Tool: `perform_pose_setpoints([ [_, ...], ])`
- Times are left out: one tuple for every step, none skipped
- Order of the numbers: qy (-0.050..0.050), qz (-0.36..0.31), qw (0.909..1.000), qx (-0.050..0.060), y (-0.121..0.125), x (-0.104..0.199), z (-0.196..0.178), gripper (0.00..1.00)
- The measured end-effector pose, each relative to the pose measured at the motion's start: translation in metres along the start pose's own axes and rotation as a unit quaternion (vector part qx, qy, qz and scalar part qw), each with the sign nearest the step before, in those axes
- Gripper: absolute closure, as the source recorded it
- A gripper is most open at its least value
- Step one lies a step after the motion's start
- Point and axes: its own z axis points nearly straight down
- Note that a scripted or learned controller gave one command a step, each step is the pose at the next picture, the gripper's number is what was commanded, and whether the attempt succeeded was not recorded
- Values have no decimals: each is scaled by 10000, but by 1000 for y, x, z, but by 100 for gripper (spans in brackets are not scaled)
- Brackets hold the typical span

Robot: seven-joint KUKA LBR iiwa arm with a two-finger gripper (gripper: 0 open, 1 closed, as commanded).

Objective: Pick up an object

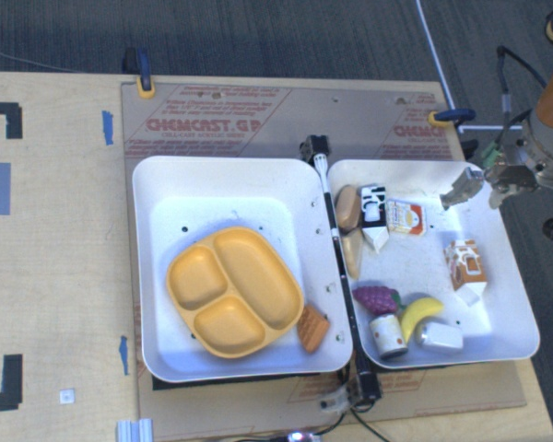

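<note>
**Nothing picked yet: hand hovers at the right bin's upper edge**

The hand (pixel 479 184) sits at the right of the frame, over the upper right corner of the right bin (pixel 525 325). Its two fingers stand apart with nothing between them, so the pick looks wholly undone: reach, close and lift all remain.

The likeliest targets lie in the right bin. Nearest the hand is a small orange-and-white carton (pixel 466 267), just below it in the frame, lying flat with its long axis running roughly top to bottom. A red-and-white packet (pixel 405 216) lies to the hand's left, beside a black-and-white carton (pixel 374 206) and a brown bread roll (pixel 348 207). Lower in the bin, a banana (pixel 418 317) curves from lower left to upper right, next to purple grapes (pixel 376 298) and a white can (pixel 388 335).

The left bin (pixel 157 247) holds a yellow divided plate (pixel 232 290), tilted diagonally, with a brown pastry (pixel 313 329) touching its lower right rim
</note>
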Motion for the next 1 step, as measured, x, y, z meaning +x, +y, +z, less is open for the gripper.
perform_pose_setpoints([
  [25,-7,10000,19,-80,-31,94,0],
])
